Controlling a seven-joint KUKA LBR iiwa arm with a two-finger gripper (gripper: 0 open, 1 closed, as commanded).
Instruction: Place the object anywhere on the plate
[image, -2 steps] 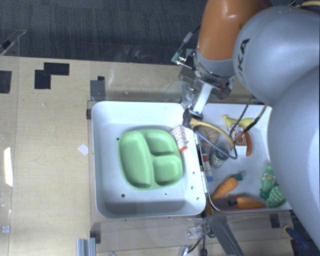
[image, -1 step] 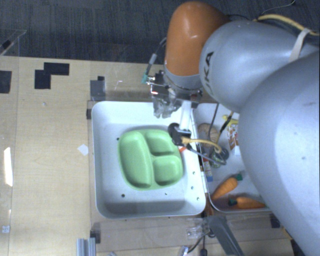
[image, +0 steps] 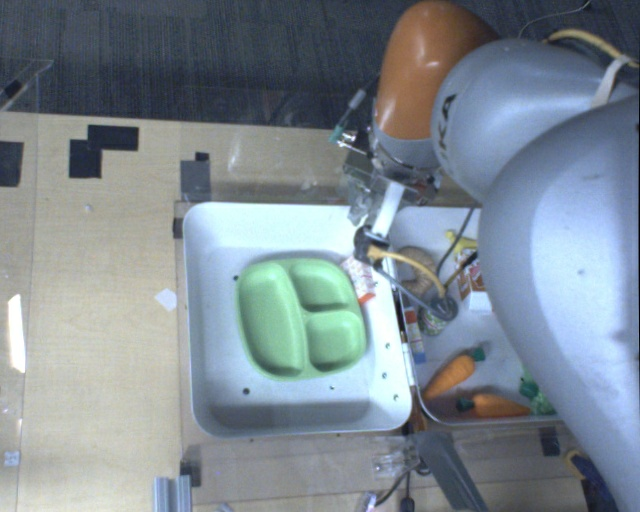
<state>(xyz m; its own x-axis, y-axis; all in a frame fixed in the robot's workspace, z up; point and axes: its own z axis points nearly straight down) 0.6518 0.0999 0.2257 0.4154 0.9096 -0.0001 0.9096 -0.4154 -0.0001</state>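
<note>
If let go at this spot, could easily miss. To the pincer's lower left, green divided plate (image: 300, 320), resting in the left white bin (image: 210, 300) and near at hand. Just beneath the pincer (image: 366, 240), small red-and-white object (image: 360, 282), sitting at the plate's right rim, part over green and part over bare bin floor. Too blurred to tell whether gripped or merely lying there, and likewise impossible to tell whether clenched or released. Likely trouble: landing on the raised rim and sliding off onto the bin floor, or toppling toward the wall between the bins, through stopping short of the plate's middle. Worth carrying further to the pincer's left before any release. To the pincer's lower right, two carrots (image: 450, 372) in the right bin (image: 440, 222), apart from the object. Directly above the pincer, orange band (image: 420, 70); further right, bulky grey arm (image: 540, 200), reaching in with wrist pitched steeply down and leaning left toward the plate.
</note>
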